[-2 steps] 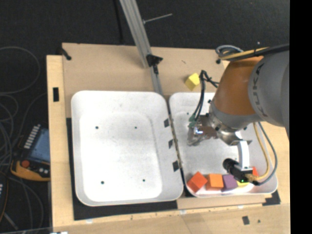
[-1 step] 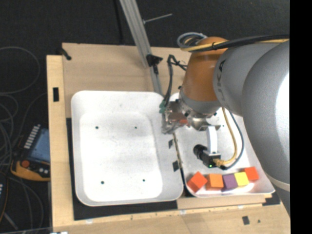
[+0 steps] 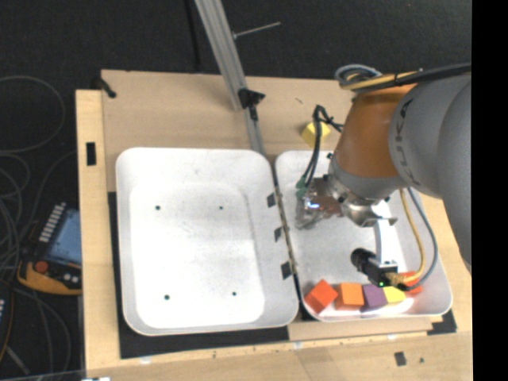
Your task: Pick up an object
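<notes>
Four small blocks (image 3: 355, 295), seemingly light, stiff and best pinched across flat opposite sides, sit in a row at six o'clock in the right bin (image 3: 425, 312), while the gripper (image 3: 311, 209) hangs at ten o'clock, its hold unreadable.

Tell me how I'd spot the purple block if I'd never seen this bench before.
Find the right-hand white bin, the one the grey and orange arm reaches over, and look along its near edge. Four small blocks sit there in a row: red-orange block, orange block, purple block, yellow block. The purple one is third from the left, the only cool colour among them.
</notes>
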`<state>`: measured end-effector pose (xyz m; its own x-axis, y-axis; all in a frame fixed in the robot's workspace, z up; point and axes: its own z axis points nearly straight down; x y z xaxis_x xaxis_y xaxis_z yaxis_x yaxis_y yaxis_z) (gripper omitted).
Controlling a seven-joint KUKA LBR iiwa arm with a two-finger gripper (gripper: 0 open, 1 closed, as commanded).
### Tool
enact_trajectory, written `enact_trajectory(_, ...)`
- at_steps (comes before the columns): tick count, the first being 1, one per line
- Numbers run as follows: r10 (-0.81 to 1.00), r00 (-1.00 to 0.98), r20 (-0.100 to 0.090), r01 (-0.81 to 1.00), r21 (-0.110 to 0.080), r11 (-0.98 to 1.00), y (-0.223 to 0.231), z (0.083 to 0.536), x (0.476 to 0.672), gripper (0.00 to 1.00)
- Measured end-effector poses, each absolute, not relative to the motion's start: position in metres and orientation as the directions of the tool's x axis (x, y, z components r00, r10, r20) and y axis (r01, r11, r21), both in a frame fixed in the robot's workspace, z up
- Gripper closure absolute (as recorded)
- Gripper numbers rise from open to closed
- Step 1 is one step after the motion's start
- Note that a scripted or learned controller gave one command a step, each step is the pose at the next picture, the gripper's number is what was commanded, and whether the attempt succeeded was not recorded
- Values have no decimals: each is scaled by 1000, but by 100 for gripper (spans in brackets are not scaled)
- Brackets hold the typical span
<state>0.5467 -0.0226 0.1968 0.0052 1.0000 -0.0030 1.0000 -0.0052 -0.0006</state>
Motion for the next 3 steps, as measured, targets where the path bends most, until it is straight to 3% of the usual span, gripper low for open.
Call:
enact_trajectory(1, 1000, -9, 3, 1000, 2, 9, 69, 210, 559, 100)
enact_trajectory(2, 1000, -5, -1, 1000, -2, 5, 80, 196, 546, 100)
enact_trajectory(3, 1000, -5, 1, 1000, 9, 5, 86, 283, 563, 100)
